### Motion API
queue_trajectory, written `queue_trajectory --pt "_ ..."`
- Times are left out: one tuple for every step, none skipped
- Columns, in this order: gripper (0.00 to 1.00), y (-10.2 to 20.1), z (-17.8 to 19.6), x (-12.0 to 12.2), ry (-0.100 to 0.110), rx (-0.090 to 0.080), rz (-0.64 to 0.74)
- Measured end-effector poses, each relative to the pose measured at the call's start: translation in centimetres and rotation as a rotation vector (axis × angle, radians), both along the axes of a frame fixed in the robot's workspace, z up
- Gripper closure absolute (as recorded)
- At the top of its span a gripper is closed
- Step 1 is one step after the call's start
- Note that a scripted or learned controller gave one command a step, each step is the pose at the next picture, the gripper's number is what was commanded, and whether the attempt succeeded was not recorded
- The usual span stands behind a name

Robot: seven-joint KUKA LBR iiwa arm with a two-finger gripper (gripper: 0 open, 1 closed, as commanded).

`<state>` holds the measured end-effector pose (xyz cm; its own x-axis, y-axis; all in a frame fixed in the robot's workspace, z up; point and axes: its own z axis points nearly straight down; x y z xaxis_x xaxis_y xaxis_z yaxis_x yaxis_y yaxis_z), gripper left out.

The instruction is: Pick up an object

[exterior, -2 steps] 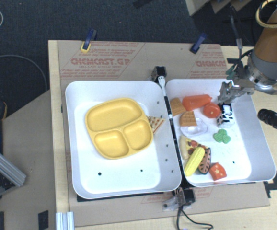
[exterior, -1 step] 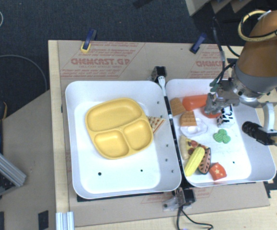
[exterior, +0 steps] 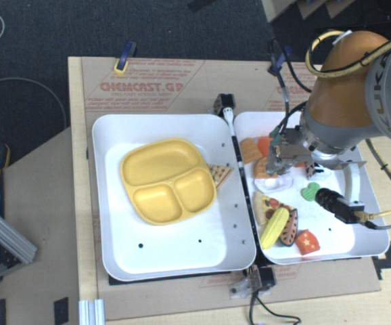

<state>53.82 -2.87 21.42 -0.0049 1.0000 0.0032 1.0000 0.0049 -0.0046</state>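
1. Camera view showed the right bin [exterior: 364,246] holding the candidates for picking: a yellow corn cob [exterior: 274,227] beside a brown piece [exterior: 289,227], a red piece [exterior: 307,242], a green piece [exterior: 309,193], an orange piece [exterior: 251,149] near the bin's far left corner, and a pale item [exterior: 277,181] directly under the arm's tip.
2. The gripper [exterior: 281,160] hung low over that bin, above the pale item and just beside the orange piece. Whether it was released or clenched could not be told, since the wrist hid the tip from above.
3. Nothing was visibly lifted; every item appeared to lie on the bin floor, so the pick looked not yet done.
4. The left bin [exterior: 111,181] held a yellow divided tray [exterior: 167,179] with a small waffle-like piece [exterior: 220,175] touching its right edge.
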Motion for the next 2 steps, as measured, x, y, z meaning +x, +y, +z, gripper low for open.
queue_trajectory --pt "1.00 5.6 0.7 -3.0 -0.001 0.001 0.001" --pt "1.00 8.4 1.6 -6.0 0.000 -0.001 -0.001"
